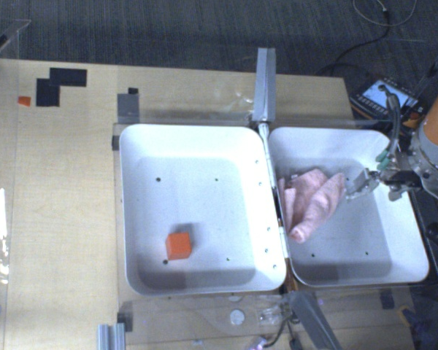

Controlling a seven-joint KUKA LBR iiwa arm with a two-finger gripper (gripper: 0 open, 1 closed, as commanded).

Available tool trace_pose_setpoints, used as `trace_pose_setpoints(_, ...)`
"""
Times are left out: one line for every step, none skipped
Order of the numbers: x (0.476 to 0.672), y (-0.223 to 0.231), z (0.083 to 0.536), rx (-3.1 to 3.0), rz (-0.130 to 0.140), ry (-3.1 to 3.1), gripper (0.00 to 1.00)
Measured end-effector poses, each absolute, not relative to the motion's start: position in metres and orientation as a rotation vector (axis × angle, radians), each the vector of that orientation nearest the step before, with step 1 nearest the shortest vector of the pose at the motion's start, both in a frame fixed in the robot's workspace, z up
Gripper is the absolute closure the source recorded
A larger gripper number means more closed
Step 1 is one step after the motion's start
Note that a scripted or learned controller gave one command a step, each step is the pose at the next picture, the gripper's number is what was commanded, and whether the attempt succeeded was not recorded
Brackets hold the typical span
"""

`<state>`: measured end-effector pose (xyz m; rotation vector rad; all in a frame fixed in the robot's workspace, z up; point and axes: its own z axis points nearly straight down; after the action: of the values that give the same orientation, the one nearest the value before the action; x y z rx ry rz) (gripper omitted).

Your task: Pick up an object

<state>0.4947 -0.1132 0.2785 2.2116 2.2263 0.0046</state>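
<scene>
Right now the hand hovers low in the right bin, just beside the pink cloth, seemingly lining up a grab. Whether it's spread or closed, I can't tell. That cloth lies crumpled, soft and floppy, against the bin's left wall.

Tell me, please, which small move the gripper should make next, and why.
Probably a short move toward the pink cloth and then down onto it. The gripper is over the right bin, just beside the cloth's right end, and nothing shows between its fingers. The orange block lies far off in the left bin, so the cloth is the nearer choice.
</scene>
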Motion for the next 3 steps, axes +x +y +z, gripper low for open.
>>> trace_pose_setpoints(0.556,-0.119,0.184,2.246,0.003,2.194,0.0)
trace_pose_setpoints(0.592,-0.139,0.09,2.126,0.015,2.295,0.0)
trace_pose_setpoints(0.619,-0.094,0.09,1.954,0.013,2.446,0.0)
